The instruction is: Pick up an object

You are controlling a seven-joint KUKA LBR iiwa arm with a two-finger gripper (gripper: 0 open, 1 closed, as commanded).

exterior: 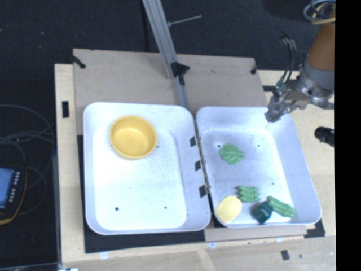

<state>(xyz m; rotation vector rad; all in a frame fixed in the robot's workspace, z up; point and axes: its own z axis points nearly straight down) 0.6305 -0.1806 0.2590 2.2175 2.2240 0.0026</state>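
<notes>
Gripper [274,113] above smooth white bin's [299,151] rim

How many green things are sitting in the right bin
4: a leafy piece mid-bin, a small ridged piece lower down, a dark green piece and a lighter one near the front right corner. None looks hidden.

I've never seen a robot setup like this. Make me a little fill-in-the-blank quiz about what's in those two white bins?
1. The yellow bowl sits in the ____ bin.
2. The leafy green item lies in the ____ bin.
3. The pale round item in the right bin's near corner is ____ in colour.
4. The gripper hovers over the right bin's ____ corner.

Missing words: left; right; yellow; far right
</notes>
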